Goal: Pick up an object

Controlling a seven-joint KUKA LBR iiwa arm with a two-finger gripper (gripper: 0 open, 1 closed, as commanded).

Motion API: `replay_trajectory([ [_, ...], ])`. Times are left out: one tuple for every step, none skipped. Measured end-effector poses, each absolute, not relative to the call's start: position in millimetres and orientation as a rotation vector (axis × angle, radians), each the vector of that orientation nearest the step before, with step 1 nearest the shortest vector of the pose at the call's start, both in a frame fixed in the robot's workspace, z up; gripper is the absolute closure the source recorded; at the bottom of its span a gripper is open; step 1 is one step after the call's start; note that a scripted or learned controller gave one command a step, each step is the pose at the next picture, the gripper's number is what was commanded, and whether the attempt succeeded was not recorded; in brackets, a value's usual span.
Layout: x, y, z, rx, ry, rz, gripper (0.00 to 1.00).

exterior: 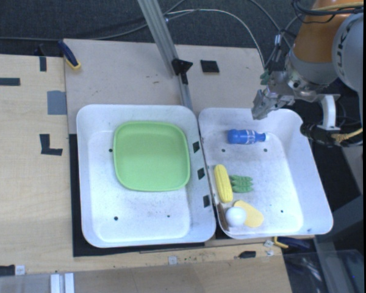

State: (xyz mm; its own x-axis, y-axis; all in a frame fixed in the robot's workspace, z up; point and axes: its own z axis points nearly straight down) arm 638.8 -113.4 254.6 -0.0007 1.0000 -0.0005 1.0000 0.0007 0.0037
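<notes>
Though the fingers point(260, 110) blur together, nothing shows between them.

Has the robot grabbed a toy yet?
Not yet. Nothing looks picked up: the bottle, corn and egg all lie in the right bin. The gripper hangs above the bin's far edge, near the bottle. Reaching down and grabbing are left.

A metal pole point(163, 38) slants over the bench point(24, 163), near black cables point(232, 17).
</notes>
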Motion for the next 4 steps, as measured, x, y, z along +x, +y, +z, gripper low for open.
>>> replay_trajectory([
  [639.4,-113,302,2.219,2.22,0.004,1.0],
  [620.0,-60,295,2.218,2.226,0.001,1.0],
  [612.6,-10,271,2.219,2.227,-0.002,1.0],
  [605.7,36,251,2.219,2.226,-0.002,1.0],
])
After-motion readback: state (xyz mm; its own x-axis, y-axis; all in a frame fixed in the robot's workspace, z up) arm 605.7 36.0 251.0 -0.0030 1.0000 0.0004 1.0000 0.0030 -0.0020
